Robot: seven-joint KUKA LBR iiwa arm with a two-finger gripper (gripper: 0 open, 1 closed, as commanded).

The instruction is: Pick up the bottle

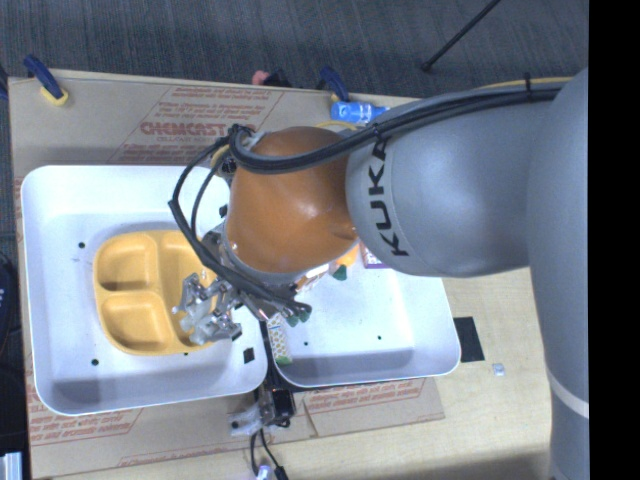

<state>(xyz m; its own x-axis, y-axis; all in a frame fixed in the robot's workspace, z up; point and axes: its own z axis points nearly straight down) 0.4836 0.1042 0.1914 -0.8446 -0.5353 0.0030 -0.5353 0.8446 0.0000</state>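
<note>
Hovering over the left shallow white bin [60, 268], my metal two-finger gripper [205, 313] sits at the right edge of a yellow plastic compartment tray [135, 288] (finger state: I cannot tell). Clear blue-labelled bottle [352, 112] lies at the bench's far edge.

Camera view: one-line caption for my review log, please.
KUKA arm reaches over two white bins, its gripper low at the edge of a yellow divided tray in the left bin.
</note>
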